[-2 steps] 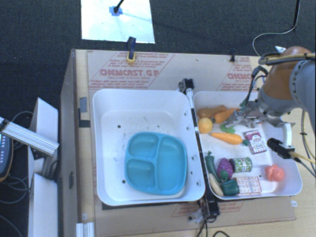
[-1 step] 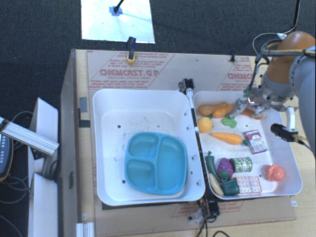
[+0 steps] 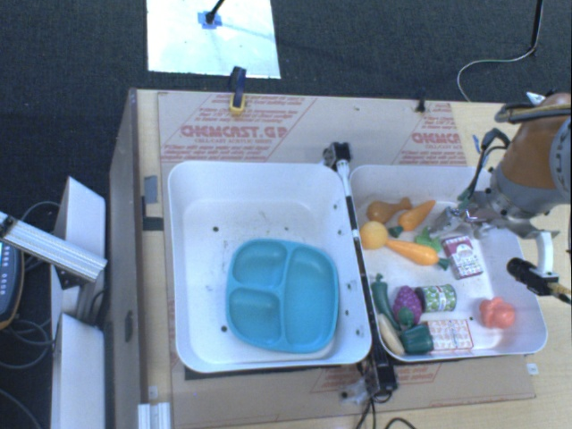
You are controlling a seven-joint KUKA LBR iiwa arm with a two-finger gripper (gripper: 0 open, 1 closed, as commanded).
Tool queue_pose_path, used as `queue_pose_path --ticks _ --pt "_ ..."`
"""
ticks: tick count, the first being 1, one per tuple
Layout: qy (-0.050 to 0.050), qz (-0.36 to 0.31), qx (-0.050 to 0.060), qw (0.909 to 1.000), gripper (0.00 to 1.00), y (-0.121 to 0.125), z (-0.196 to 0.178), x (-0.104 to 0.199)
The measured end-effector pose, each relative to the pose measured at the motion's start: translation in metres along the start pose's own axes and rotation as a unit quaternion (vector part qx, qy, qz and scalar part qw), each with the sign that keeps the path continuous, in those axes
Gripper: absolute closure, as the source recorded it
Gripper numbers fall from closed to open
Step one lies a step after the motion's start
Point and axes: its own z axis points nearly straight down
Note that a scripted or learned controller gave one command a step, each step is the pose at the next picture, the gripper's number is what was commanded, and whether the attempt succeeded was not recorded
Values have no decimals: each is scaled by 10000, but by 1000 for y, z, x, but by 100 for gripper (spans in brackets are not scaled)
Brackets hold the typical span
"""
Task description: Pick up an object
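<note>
The right bin holds several toy foods: a tan pear, a short carrot, a yellow lemon, a long carrot, a maroon box, a green can, purple grapes and a red pepper. The grey arm with its orange band reaches in from the right. Its gripper hangs low over the bin's far right part, just above the maroon box and to the right of the short carrot. Nothing is visibly held.
The left bin carries a blue divided plate. A printed box, a banana and a dark green piece lie along the right bin's front wall. A black part sticks over that bin's right rim.
</note>
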Motion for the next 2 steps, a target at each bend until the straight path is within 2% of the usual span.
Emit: queue_pose_path --ticks 1,2 --pt "6 -17 -1 10000 0 53 -47 63" --pt "-30 9 -24 10000 0 36 -9 102"
